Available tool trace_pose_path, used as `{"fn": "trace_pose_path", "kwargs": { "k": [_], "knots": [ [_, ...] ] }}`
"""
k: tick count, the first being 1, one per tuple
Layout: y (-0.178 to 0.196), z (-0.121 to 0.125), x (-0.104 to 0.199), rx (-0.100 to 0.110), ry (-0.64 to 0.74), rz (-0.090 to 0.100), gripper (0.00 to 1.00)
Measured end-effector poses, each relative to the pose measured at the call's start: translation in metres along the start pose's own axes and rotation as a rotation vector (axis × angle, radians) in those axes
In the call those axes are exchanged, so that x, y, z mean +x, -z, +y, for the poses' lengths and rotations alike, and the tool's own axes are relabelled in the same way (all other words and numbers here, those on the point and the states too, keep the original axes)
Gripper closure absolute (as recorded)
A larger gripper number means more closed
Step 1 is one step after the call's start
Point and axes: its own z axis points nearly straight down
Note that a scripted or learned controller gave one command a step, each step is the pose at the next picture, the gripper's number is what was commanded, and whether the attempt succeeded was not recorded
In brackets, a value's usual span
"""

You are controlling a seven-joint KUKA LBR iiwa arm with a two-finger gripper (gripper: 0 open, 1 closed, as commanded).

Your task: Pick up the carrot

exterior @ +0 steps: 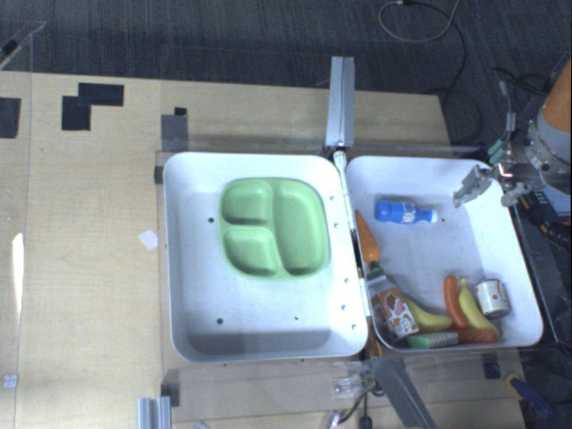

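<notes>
The carrot (365,239) is a small orange piece with a green end. It lies along the left wall of the right bin (527,275), close to the divider between the bins. My gripper (487,190) hangs over the right bin's upper right corner, far to the right of the carrot and apart from it. It is open, with nothing between its fingers. The arm's orange band (559,105) shows at the right edge.
A blue bottle (404,212) lies between gripper and carrot. At the right bin's front sit a snack pack (391,309), a banana (427,316), red-orange sausage-shaped toys (463,304) and a small can (491,297). The left bin (192,239) holds a green divided plate (273,226).
</notes>
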Motion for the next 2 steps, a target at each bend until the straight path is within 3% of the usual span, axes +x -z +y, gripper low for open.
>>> {"fn": "trace_pose_path", "kwargs": {
  "k": [1, 2],
  "knots": [
    [-0.159, -0.027, 0.012, -0.008, -0.358, 0.001, 0.0],
    [-0.148, -0.023, 0.014, -0.012, -0.354, 0.005, 1.0]
  ]
}}
